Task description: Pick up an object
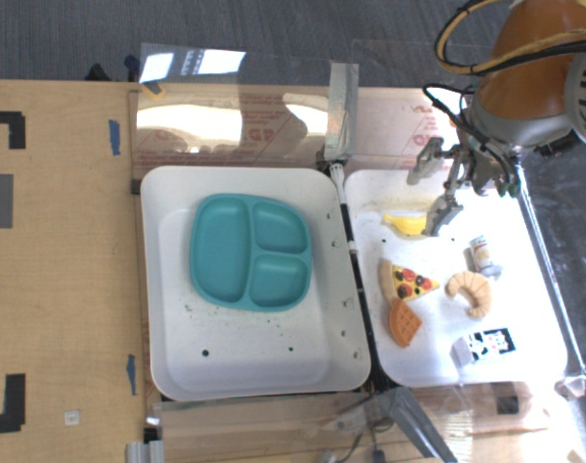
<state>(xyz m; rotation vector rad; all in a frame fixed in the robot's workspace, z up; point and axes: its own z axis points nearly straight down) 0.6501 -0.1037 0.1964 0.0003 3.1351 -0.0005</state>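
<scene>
The right bin (534, 258) holds several toy foods. A yellow banana piece (406, 224) lies near its back left. In front of it are a pizza slice (406, 281) and an orange waffle piece (405, 323). To the right sit a croissant (471, 292), a small bottle (480, 254) and a black-and-white carton (488, 344). My gripper (436, 189) hangs over the back of this bin, just above and right of the banana piece. Its fingers stand apart with nothing between them.
A teal divided plate (250, 251) lies in the left bin (168, 355). A raised divider (351, 258) runs between the two bins. A clear panel (235, 123) stands along the back. The arm's orange band (534, 46) looms at the top right.
</scene>
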